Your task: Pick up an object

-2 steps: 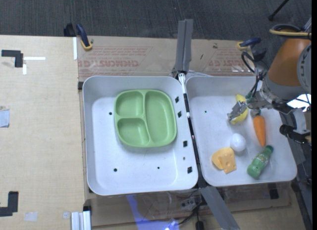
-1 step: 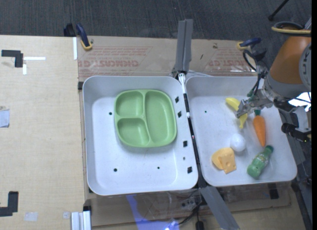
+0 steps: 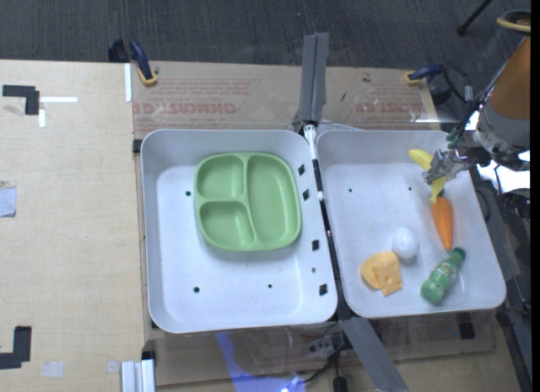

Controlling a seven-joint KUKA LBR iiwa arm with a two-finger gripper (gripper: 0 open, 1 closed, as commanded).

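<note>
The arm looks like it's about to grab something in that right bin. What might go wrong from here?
The gripper sits at the bin's far right edge, where a small yellow banana-shaped toy and an orange plastic carrot lie close together. It might nudge one while closing on the other, or catch both. The right white bin's wall is right there, so the fingers could bump it and the grasp could slip.

We see the divided plate (image 3: 248, 202) in the left bin (image 3: 160, 298). In the right bin (image 3: 354, 298), the egg (image 3: 406, 244) is our landmark: carrot (image 3: 443, 222) right of it, bottle (image 3: 443, 276) lower right, sponge (image 3: 382, 272) lower left, banana (image 3: 426, 163) behind.
</note>
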